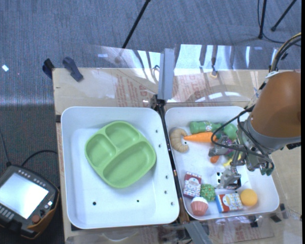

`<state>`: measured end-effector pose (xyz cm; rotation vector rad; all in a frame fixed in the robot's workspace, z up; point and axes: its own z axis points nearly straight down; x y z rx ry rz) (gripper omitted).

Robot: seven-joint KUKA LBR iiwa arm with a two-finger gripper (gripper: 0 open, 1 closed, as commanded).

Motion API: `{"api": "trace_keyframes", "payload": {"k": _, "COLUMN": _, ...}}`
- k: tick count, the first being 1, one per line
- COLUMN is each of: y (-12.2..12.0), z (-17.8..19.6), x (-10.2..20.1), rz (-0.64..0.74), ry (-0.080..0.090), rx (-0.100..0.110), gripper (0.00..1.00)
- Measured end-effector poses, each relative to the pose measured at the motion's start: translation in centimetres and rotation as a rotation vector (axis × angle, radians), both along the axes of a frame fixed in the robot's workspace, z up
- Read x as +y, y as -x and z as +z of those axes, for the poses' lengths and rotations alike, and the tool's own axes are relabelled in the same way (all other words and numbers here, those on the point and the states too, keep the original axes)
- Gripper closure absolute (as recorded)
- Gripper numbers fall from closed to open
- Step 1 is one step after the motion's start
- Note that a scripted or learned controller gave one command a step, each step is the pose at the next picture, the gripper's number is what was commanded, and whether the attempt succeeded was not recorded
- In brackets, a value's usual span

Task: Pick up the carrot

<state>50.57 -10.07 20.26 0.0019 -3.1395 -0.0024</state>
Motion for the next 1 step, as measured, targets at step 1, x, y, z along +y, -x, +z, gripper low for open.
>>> {"api": "trace_keyframes", "payload": {"k": 1, "y": -6.54, "z": -8.80, "x": 1.43, "rz": 0.121, "ry": -0.002, "rx": 0.005, "gripper": 0.00}}
